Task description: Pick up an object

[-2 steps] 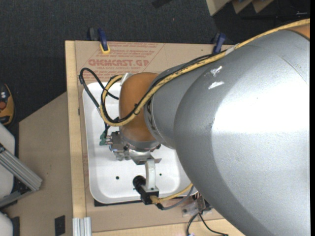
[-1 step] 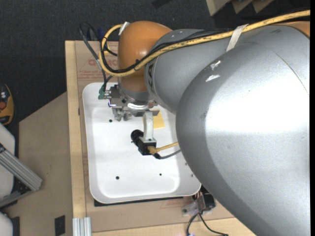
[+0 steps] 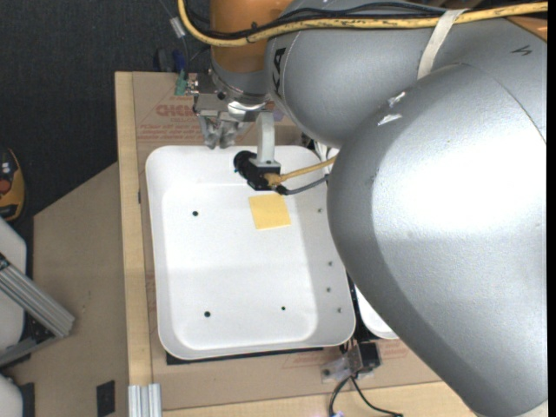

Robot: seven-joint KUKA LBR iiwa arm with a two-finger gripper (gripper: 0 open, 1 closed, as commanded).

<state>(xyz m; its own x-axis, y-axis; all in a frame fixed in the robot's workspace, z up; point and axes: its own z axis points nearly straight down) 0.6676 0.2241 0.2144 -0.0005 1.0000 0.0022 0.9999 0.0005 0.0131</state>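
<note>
Gripper hangs at far rim of left bin; we can't tell how open it is, and see nothing held. Arm reaches in from right, wrist down. Bin holds one flat yellow square, far-right area, edges slightly skewed to the walls.

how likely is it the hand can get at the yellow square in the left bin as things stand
Probably yes. The yellow square lies flat on the floor of the left bin with nothing on top of it, and the hand hangs near the bin's far edge, close by.
</note>
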